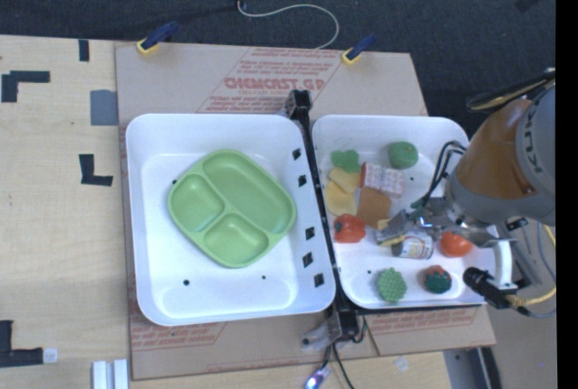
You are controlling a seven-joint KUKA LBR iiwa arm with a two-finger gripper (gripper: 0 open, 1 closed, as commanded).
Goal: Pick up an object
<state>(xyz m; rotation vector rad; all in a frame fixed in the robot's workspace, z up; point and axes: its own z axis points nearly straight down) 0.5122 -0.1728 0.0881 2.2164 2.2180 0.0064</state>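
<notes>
Small clear jar-like object with a pale label (415, 247) lies on its side on the floor of the right white bin (361, 127), about mid-bin toward the near side, directly under the metallic two-finger gripper (404, 227). Gripper tips sit low over it, touching or nearly so; whether they are spread or closed on anything cannot be told from this angle. Nothing is visibly lifted.

Around that object, same bin: orange-red round piece (456, 244) just to its right; red tomato-like piece with green top (349, 228) to its left; bumpy green piece (391, 285) near the front wall; dark green and red piece (437, 280) beside it. Toward the far side: brown flat piece (374, 204), red-and-white printed packet (384, 177), yellow blocky pieces (340, 189), small green-yellow piece (343, 161), round green ball (403, 154).

Grey arm with orange band (495, 163) enters from the right, over the bin's right edge.

Left white bin (144, 225) holds a light green three-compartment plastic tray (231, 208), lying flat and turned at an angle. Both bins rest on a cardboard sheet (271, 80) held by blue-and-yellow clamps (157, 36) at its far corners. A white cable (271, 13) runs across the dark floor beyond.
</notes>
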